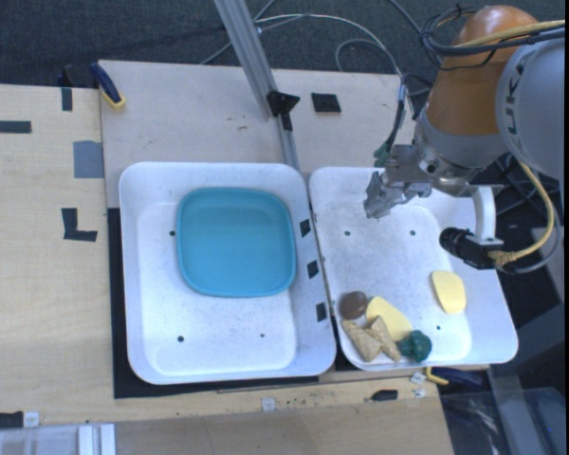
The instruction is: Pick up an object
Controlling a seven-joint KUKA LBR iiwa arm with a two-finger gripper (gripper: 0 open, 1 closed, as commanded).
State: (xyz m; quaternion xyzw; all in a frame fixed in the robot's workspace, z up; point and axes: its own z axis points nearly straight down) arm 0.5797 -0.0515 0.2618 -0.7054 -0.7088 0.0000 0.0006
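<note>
At the near edge of the right bin [474,349], a small heap is being formed by a green lump [417,346], tan wedges [368,338], a yellow piece [387,313] and a brown ball [352,304]. Farther right, a yellow oval [448,292] is lying apart. A blue plate [235,242] is being carried by the left bin [142,282]. At the far end, the claw [383,200] is being hung above bare bin floor; its state cannot be told.

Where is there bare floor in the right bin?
The right bin is bare across its middle, between the gripper above and the small objects below. Its lower edge is crowded: brown piece, yellow pieces, green object.
</note>
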